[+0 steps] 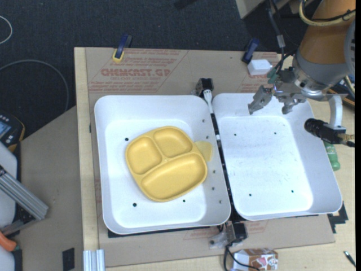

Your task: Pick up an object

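A yellow plastic plate with three compartments (165,164) lies flat in the left white bin (107,151). It sits near the middle of the bin's floor, turned at a slant, with its one large compartment toward the near edge and the two smaller ones toward the far side. Its whole upper face is in plain sight. A small pale yellow piece (205,149) shows at the plate's right rim; whether it touches the plate or is tucked under it cannot be told.

The right white bin (316,193) stands just beside the left one. A black strip (218,143) runs along the seam between them, and a black clip (204,86) sits at its far end.

The robot's hand (269,108) hangs over the far edge of the right bin with its two fingers spread apart and nothing between them. It is well apart from the plate, with the walls of both bins between the two. The grey arm with its orange band (333,10) reaches in from the upper right.

Both bins rest on a brown cardboard sheet (169,69) printed with red lettering, which covers the table. Two blue clamps (121,46) (250,51) grip the sheet's far edge. A small white block (259,66) lies on the sheet near the hand, and a green object (334,158) sits against the right bin's outer rim. A small brown-and-white packet (263,258) lies at the near edge.
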{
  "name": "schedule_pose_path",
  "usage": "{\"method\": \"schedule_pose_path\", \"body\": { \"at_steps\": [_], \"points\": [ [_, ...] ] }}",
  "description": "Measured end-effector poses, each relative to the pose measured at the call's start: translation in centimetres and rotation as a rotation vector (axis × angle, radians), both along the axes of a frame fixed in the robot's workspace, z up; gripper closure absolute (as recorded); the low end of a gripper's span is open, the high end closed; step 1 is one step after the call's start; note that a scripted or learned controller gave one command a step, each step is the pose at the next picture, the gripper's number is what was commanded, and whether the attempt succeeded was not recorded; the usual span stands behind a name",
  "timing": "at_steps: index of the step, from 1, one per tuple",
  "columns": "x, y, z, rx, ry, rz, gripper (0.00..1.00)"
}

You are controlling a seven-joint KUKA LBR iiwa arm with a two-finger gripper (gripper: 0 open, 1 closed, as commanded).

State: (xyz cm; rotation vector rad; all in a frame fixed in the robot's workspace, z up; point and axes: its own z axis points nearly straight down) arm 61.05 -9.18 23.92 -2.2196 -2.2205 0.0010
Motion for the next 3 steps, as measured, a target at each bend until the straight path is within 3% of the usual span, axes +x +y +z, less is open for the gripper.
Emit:
{"method": "schedule_pose_path", "body": {
  "at_steps": [1, 2, 3],
  "points": [
    [-5.8, 4.9, 8.1, 0.0, -0.009, 0.005, 0.0],
    [-9.9, 12.3, 14.4, 0.002, -0.009, 0.008, 0.0],
    [-13.2, 15.5, 18.1, 0.001, -0.008, 0.005, 0.0]
  ]
}}
